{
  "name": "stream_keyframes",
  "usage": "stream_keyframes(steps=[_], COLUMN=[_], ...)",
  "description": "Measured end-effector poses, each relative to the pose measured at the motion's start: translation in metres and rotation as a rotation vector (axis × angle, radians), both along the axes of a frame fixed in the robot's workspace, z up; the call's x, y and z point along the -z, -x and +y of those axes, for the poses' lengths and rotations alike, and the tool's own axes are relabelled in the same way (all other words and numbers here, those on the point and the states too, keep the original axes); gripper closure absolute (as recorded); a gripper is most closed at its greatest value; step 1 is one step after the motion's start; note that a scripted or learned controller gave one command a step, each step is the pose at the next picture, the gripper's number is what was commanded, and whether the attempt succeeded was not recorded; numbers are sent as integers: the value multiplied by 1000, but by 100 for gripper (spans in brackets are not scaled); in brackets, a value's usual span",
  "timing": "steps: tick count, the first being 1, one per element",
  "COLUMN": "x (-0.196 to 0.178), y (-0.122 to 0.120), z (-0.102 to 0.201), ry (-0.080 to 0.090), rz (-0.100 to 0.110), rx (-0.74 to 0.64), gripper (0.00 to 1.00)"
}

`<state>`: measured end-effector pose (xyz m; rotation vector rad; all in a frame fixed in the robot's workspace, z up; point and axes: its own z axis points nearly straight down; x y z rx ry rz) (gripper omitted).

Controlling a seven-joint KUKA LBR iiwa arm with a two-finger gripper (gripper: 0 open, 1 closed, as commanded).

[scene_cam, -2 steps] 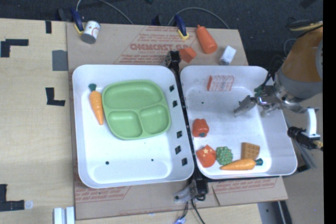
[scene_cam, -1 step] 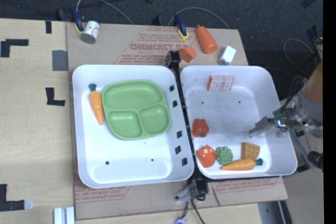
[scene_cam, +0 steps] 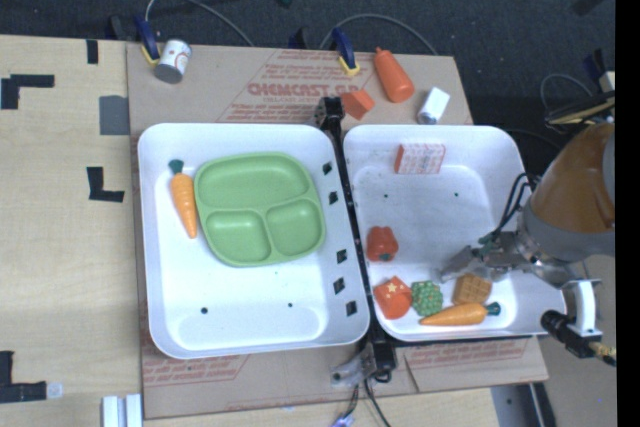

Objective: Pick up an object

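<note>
You see two bins of smooth white plastic, the left bin [scene_cam: 160, 245] and the right bin [scene_cam: 500, 160], with a faint sheen, on a matt brown cardboard sheet [scene_cam: 290, 85]. The green divided plate [scene_cam: 262, 208] looks matt plastic. The carrot [scene_cam: 455, 315] and tomato [scene_cam: 381, 242] show glossy plastic skins. Your worktop [scene_cam: 50, 245] looks like pale, matt wood.

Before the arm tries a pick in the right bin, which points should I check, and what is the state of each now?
1. Gripper is over the right bin: ok.
2. Gripper carries nothing already: cannot tell, too blurred.
3. Nearest target, the waffle piece, is free on top: ok.
4. Room around it: not ok, the carrot and the green piece lie very close.
5. Red pepper stands apart as an easier choice: ok.
</note>
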<state>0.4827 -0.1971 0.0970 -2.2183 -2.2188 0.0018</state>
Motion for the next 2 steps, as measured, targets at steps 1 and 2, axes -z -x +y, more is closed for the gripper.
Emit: stream_keyframes(steps=[1, 2], x=[-60, -77], y=[-25, -118], z=[57, 103], ry=[1, 2], rz=[-3, -4], rx=[-2, -2], gripper=[0, 0])
